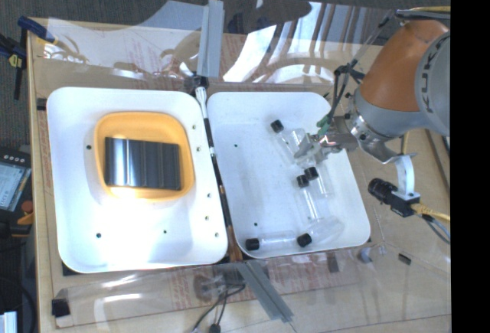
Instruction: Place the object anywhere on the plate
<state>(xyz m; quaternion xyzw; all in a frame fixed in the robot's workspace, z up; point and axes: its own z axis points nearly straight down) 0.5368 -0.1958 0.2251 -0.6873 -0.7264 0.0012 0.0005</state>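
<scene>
A yellow plate with a dark, shiny middle lies in the left bin. Several clear tubes with black caps lie in the right bin. One tube sits near the bin's middle top, and another tube lies lower right. A third tube rests along the front wall. My gripper is low in the right bin, over the upper tubes and beside a black cap. The grey and orange arm comes in from the right.
A metal divider bar stands behind the gap between the bins. Cables and a black connector hang off the arm past the right bin's edge. Clear sheeting covers the bench behind the bins.
</scene>
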